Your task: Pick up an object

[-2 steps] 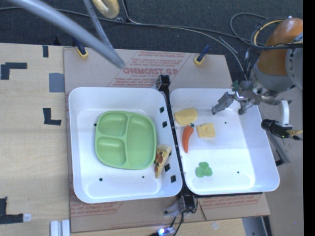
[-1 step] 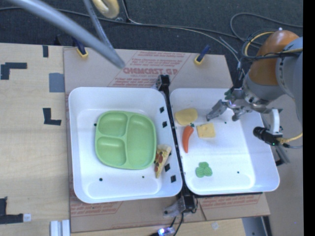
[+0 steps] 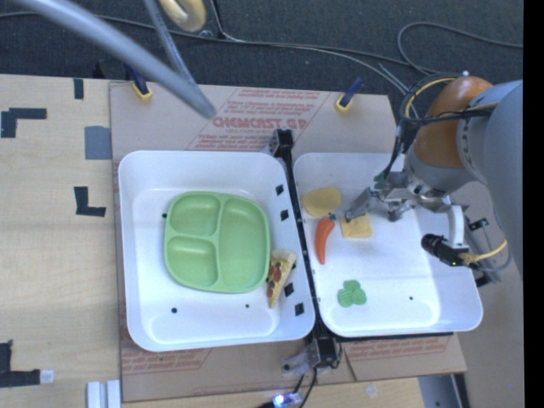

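The right bin [image 3: 442, 313] holds a pale yellow round piece [image 3: 322, 201], an orange-red carrot-like piece [image 3: 324, 239], a yellow cheese square [image 3: 358, 228] and a small green broccoli piece [image 3: 351, 294]. My gripper [image 3: 359, 207] reaches in from the right and hovers low at the cheese square's upper edge, just right of the round yellow piece. Whether it touches the cheese is unclear. Nothing is seen held in it. The orange band [image 3: 444, 134] sits above the wrist at the bin's far right corner.
The left bin [image 3: 136, 185] carries a green divided plate [image 3: 216, 241] and a pizza slice [image 3: 279, 277] against the black divider [image 3: 297, 228]. A grey pole [image 3: 102, 32] crosses the top left. Cables trail behind the bins and by the wrist.
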You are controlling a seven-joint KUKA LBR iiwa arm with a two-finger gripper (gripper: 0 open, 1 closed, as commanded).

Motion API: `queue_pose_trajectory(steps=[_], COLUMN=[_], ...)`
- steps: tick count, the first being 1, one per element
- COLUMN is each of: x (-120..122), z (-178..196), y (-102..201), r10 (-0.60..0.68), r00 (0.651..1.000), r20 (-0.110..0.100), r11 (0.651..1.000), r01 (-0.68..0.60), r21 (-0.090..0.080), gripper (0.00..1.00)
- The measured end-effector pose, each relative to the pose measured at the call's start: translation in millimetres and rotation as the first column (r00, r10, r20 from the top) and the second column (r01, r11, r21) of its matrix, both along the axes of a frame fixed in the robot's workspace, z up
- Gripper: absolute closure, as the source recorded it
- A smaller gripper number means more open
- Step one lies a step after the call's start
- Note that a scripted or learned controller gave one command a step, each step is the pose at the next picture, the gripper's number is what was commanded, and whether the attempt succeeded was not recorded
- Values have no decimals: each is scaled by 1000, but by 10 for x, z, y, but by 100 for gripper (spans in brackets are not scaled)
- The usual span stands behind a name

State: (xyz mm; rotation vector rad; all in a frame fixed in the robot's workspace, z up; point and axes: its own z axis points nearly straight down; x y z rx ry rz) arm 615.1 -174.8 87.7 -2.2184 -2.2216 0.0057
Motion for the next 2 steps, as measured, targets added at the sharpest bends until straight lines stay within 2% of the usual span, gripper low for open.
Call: queue_pose_trajectory(steps=[1,2], x=[17,73], z=[141,690], y=[11,113], r10=[2,1], r00=[1000,1000], r20=[4,8], r11=[1000,1000], r01=[-2,-1], r21=[1,1], gripper=[100,100])
